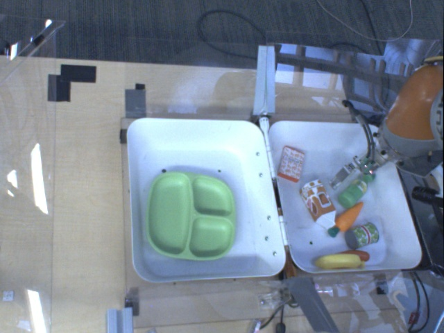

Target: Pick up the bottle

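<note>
1. Arm (416, 109) reaching in from the right edge of the camera view, its orange band above the right bin's (409, 255) far right corner and the wrist slanting down and leftward into that bin. The gripper (352, 173) sits low over the bin floor at the green bottle's (352, 193) upper end; whether it touches the bottle, and whether it is released or clenched, cannot be told.

2. Bottle lying on its side in the right bin's middle, tilted, cap end up toward the gripper. Just below it lies a carrot (347, 218), close or touching. To its left sits a small brown-and-white carton (317, 199), and farther up-left a red-and-white packet (292, 164). A green can (363, 235) lies below the carrot, a banana (340, 260) along the near wall.

3. Open white floor lies above the bottle toward the far wall. The left bin (146, 151) holds a green divided tray (192, 215), well apart from the arm.
</note>
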{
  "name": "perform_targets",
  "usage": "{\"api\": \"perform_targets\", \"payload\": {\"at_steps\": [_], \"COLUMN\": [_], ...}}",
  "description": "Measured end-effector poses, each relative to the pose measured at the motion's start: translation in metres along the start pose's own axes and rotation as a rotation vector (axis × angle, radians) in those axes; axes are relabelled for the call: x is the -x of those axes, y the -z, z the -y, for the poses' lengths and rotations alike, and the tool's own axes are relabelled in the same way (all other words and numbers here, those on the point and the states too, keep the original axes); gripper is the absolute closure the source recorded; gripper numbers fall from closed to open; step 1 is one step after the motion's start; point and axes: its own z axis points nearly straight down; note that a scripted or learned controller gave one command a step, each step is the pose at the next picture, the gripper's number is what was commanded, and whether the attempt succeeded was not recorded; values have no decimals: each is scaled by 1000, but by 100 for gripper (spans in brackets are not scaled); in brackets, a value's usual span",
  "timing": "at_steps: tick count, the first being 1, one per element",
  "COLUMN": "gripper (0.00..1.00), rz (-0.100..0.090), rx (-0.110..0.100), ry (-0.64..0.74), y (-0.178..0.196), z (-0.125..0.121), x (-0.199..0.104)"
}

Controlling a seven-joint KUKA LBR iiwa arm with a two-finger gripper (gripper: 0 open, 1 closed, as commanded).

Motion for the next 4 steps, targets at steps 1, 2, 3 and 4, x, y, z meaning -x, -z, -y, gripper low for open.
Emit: {"api": "perform_targets", "payload": {"at_steps": [1, 2, 3, 4], "gripper": [0, 100, 0, 0], "rz": [0, 6, 6, -1], "rx": [0, 8, 8, 0], "ry": [-16, -14, -14, -21], "y": [0, 14, 14, 0], "z": [14, 11, 11, 12], "x": [-5, -4, -4, -7]}}
